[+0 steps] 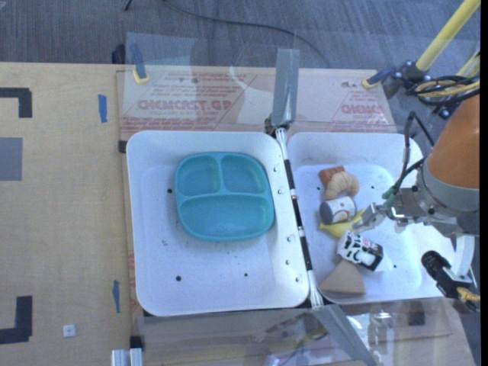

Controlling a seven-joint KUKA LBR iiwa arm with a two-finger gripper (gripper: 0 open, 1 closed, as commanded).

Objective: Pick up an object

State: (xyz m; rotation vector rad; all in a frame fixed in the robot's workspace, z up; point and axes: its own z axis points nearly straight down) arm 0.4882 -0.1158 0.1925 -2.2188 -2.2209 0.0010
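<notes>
Your bench top (53,227) is pale plywood, and it's got black tape marks (19,101) and little blue tape bits (102,107) off to the left of the bins. Behind the bench you've got grey carpet floor (320,14) with a black cable (221,17) snaking across it. A yellow pole (450,29) leans in at the far right, past the bench's back edge. Lighting's even, nothing harsh.

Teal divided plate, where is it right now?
The teal divided plate lies in the left bin, toward its upper middle, apart from the small items clustered in the right bin.
</notes>
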